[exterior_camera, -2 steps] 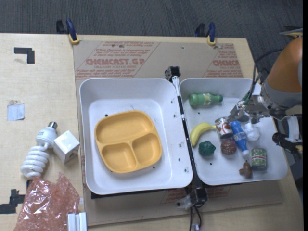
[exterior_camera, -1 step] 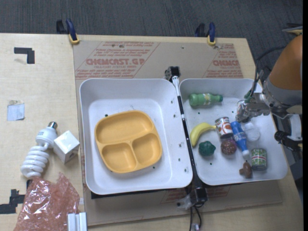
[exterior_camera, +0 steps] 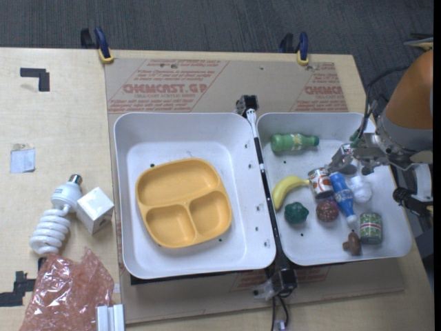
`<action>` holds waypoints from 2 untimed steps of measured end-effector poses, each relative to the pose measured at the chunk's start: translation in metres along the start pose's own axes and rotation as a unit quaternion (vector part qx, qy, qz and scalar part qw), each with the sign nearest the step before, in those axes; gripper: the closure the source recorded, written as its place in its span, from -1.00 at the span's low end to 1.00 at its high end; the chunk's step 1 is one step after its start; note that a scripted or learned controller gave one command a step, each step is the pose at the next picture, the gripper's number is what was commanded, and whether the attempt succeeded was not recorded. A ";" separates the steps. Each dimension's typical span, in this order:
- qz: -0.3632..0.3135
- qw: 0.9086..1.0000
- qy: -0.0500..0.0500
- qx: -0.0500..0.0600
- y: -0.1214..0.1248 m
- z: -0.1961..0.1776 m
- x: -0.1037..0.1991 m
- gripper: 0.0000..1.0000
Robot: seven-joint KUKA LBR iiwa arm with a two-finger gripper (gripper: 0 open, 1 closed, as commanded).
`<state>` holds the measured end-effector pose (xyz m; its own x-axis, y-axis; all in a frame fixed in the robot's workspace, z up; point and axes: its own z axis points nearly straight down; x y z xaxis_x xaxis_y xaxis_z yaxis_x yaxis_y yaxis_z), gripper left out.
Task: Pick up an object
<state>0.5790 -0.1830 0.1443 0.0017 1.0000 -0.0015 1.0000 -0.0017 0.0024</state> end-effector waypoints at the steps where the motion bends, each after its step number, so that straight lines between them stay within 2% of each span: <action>1: -0.001 1.000 0.001 0.001 -0.021 0.052 0.030 -1.00; 2: 0.000 1.000 0.000 0.000 -0.020 0.041 0.029 1.00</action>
<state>0.5591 -0.1542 0.1029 0.0012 1.0000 -0.0006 1.0000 -0.0012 0.0022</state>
